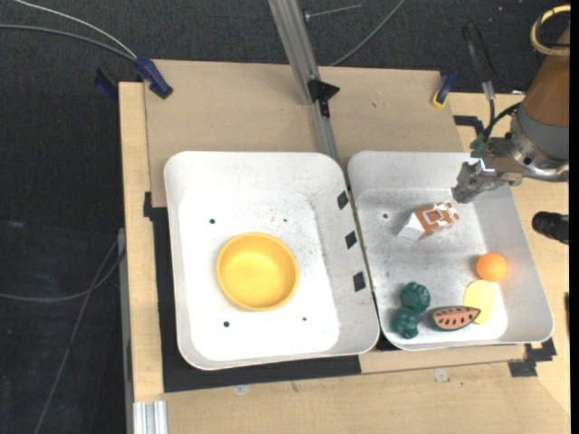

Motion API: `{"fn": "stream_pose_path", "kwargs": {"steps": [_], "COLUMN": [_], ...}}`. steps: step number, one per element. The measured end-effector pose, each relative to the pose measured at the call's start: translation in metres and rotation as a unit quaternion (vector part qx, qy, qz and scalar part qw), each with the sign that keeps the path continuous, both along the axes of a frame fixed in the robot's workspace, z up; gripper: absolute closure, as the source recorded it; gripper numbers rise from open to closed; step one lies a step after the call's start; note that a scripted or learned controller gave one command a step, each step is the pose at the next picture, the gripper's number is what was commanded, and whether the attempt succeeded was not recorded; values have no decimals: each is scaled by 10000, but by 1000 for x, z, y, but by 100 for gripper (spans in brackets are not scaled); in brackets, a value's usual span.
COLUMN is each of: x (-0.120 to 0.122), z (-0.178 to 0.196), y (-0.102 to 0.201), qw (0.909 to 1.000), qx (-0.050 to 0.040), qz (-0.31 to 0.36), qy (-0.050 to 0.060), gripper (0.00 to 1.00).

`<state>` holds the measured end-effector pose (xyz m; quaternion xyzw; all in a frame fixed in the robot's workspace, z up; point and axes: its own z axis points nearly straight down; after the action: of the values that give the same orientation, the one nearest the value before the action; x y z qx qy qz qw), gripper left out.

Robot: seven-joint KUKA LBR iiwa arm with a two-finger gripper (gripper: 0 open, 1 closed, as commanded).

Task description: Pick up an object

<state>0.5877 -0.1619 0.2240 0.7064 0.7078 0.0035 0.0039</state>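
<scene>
Dark carpeted floor surrounds a plywood tabletop [235, 107] carrying two shallow white bins side by side, which keep loose items corralled within the arm's reach. Left bin [190, 188]: one yellow bowl [258, 270], upright, near centre. Right bin [516, 242]: five items, namely one white-and-orange carton [429, 221] lying on its side in the upper middle, one orange ball [491, 266], one yellow block [484, 298] just below it, one watermelon slice [453, 317] touching the block, and one dark green broccoli-like toy [412, 308] at the near edge. The hand [472, 181] hangs over the right bin's far right corner, just above and right of the carton, apart from it. Whether it is open or closed cannot be told; nothing is seen held. Likely target by proximity: the carton.
</scene>
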Motion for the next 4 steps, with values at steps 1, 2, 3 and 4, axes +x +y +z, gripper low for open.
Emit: {"fn": "stream_pose_path", "kwargs": {"steps": [1, 2, 3, 4], "x": [9, 6, 3, -14], "z": [50, 51, 40, 37], "y": [4, 68, 132, 186], "qw": [10000, 10000, 9999, 9999], "qx": [0, 39, 37, 33], "qz": [-1, 26, 26, 19], "qy": [10, 86, 109, 119], "gripper": [100, 100, 100, 100]}}
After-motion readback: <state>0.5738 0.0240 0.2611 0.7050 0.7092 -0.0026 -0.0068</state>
